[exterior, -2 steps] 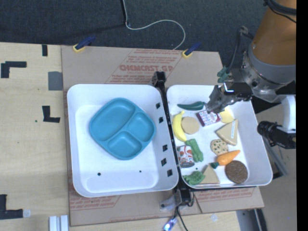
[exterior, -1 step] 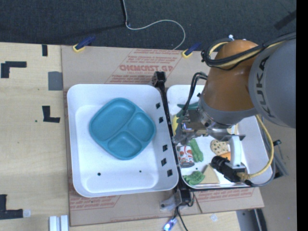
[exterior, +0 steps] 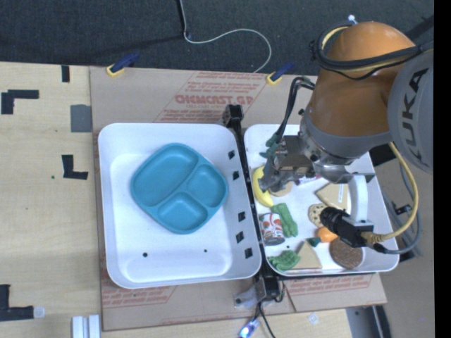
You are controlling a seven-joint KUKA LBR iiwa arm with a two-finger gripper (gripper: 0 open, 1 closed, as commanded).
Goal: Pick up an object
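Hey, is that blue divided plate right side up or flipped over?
Right side up: the blue plate in the left bin shows its three hollow compartments facing up.

A robotics lab: white bins on a taped cardboard bench (loose cable behind).

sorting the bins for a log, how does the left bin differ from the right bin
The left bin holds one blue divided plate; the right bin holds many small items, among them a banana and a green piece. The gripper hangs over the right bin, not the left bin. Both are shallow and white.
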